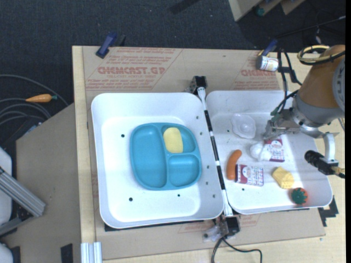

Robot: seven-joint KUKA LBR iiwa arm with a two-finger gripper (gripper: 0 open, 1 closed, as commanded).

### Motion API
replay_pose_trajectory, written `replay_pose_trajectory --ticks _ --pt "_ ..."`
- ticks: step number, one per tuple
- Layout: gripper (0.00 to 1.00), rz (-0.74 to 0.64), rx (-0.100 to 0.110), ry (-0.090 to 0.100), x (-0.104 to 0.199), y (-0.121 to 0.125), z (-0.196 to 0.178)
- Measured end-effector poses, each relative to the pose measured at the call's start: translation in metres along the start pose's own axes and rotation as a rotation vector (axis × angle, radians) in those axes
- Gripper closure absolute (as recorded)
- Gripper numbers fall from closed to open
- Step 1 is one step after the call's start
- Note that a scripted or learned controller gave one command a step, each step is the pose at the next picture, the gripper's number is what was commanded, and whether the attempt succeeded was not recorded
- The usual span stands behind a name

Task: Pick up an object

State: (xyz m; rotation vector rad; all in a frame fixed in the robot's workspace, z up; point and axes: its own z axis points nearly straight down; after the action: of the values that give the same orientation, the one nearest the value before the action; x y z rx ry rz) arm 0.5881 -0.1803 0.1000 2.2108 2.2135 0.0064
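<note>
- The surface (pixel 137 64) is a brown board that carries two shallow white bins side by side.
- The left bin (pixel 109 201) holds a blue divided tray (pixel 151 160) near its middle.
- A yellow oblong piece (pixel 174 139) lies in the tray's upper right compartment; the tray's other two compartments show bare blue.
- The right bin (pixel 241 204) sits just beside the left bin, their rims meeting along a dark strip.
- The arm (pixel 323 89) reaches in over the right bin's far right corner, with its orange band above a grey wrist.
- The end effector (pixel 272 126) hangs over the upper middle of the right bin; whether its tips are apart or together I cannot tell, as they blur into the pale floor.
- A clear round cup (pixel 243 126) lies left of the end effector, near it.
- A white lump (pixel 258 150) rests below the end effector, touching a red and white packet (pixel 276 149).
- An orange sausage-shaped piece (pixel 234 161) lies near the right bin's left wall, just below the cup.
- A second red and white packet (pixel 250 175) lies just right of the sausage-shaped piece.
- A yellow block (pixel 283 177) sits right of that second packet.
- A small red and green piece (pixel 298 195), perhaps a toy strawberry, sits by the right bin's lower right corner.
</note>
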Motion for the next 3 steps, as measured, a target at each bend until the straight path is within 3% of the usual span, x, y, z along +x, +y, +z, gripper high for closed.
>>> replay_pose_trajectory --ticks 1,2,3 --pt "0.0 0.0 0.001 0.001 0.0 0.0 0.0" --pt "0.0 0.0 0.012 0.006 0.009 0.066 0.016" --pt "0.0 -0.001 0.012 0.008 0.081 0.079 0.015"
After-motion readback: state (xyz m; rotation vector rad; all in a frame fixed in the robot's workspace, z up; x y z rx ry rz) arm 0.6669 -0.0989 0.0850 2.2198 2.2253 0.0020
